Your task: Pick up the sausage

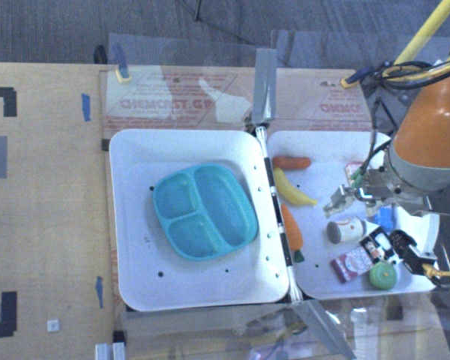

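The sausage (292, 162) is a short red-orange link lying crosswise near the far left corner of the right bin (322, 145). Nothing covers it. My gripper (343, 199) hangs over the middle of the right bin, to the right of the sausage and nearer the front, well apart from it. It sits just above a white can (346, 229). Nothing shows in its grasp.
A yellow banana (293, 190) lies just in front of the sausage, and a carrot (291, 231) runs along the bin's left wall. A purple packet (350, 264), a green round item (383, 276) and black and blue items crowd the front right. The left bin (135, 276) holds a blue divided plate (204, 211).
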{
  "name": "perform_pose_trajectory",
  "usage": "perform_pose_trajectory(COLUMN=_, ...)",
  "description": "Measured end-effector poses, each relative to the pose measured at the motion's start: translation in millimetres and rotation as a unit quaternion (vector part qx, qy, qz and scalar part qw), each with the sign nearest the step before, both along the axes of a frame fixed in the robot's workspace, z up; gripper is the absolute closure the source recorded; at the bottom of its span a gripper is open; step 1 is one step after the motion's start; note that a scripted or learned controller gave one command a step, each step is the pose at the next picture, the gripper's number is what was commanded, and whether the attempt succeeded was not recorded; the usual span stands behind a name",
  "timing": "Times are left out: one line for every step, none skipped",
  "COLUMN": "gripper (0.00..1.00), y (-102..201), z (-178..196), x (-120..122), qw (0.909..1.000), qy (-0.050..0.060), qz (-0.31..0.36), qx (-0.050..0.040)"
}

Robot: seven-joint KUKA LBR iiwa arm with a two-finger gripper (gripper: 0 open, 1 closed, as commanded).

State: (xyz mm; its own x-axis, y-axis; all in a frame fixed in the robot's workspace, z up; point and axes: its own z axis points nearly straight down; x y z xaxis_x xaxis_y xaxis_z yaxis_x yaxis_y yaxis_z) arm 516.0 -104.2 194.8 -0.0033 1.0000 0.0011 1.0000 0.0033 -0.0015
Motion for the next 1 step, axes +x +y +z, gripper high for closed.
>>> perform_pose_trajectory(gripper=0.00, y=-2.1, z=-45.6, x=63.0, qw=0.9940, qy=-0.001, qz=-0.109, qx=-0.0006)
